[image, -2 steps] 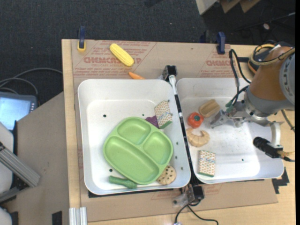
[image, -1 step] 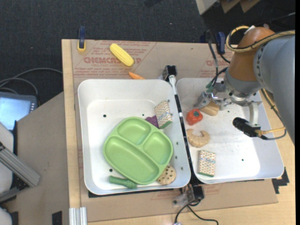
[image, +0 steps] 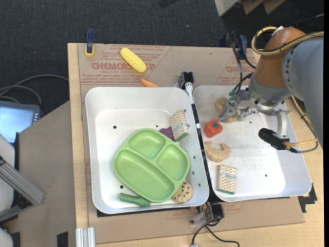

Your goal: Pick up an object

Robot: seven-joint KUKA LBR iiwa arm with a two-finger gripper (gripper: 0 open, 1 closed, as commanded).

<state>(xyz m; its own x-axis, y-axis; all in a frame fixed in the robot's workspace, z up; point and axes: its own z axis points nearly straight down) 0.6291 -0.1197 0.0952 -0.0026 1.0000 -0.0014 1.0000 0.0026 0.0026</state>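
Bench (image: pixel 103 76): brown board with red print, bearing two shallow white bins side by side.
Arm (image: pixel 303 60): grey with an orange band, reaching in from the right over the far part of the right bin.
Left bin (image: pixel 97 138): white, holding the plate and small items.
Right bin (image: pixel 277 179): white, under the wrist.
Green plate (image: pixel 151 163): three compartments, lying flat in the near half of the left bin.
Gripper (image: pixel 234 109): down at the far-left corner of the right bin, beside a tan pastry (image: pixel 222 105); whether the fingers are open or closed cannot be told.
Corn cob (image: pixel 133 59): yellow, on the board beyond the left bin.
Croissant (image: pixel 218 151): tan, left part of the right bin, nearer than the tomato.
Near carton (image: pixel 226 179): patterned, near-left of the right bin.
Far carton (image: pixel 179 124): patterned, tilted by the plate's far-right rim.
Red tomato (image: pixel 213 127): just beside the bins' shared wall, near the gripper.
Cookie (image: pixel 182 192): touching the plate's near edge.
Green pod (image: pixel 134 199): along the plate's near-left edge.
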